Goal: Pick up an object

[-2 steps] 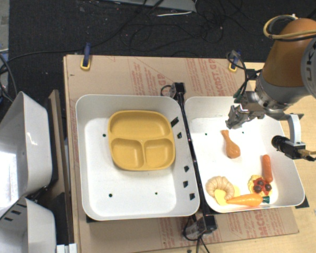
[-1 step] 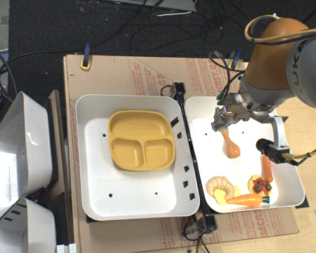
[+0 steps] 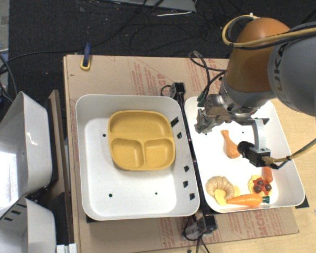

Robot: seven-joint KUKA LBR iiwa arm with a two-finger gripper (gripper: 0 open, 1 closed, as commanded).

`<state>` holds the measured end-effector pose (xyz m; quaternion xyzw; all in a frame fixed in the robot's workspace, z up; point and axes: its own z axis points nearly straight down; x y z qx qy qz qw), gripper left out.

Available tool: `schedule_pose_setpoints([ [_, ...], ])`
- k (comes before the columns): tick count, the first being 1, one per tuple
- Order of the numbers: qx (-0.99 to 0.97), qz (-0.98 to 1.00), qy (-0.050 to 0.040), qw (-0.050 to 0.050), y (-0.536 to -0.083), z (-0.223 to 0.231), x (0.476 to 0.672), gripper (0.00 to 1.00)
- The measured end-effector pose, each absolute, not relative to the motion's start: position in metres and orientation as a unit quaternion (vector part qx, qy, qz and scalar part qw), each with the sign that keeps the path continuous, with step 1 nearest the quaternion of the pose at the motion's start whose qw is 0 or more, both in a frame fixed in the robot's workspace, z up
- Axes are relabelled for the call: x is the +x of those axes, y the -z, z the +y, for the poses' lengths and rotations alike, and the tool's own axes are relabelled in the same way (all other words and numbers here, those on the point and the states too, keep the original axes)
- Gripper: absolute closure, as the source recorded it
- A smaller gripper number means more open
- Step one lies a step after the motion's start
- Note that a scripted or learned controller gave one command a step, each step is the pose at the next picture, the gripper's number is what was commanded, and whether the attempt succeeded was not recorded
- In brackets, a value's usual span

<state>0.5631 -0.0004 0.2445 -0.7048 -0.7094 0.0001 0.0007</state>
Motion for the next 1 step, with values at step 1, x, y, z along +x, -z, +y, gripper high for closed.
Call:
schedule_pose_setpoints([
  [1,-0.705,-0.710,-0.0007,0.001,-0.2297,0.0514,0.5451,1.00],
])
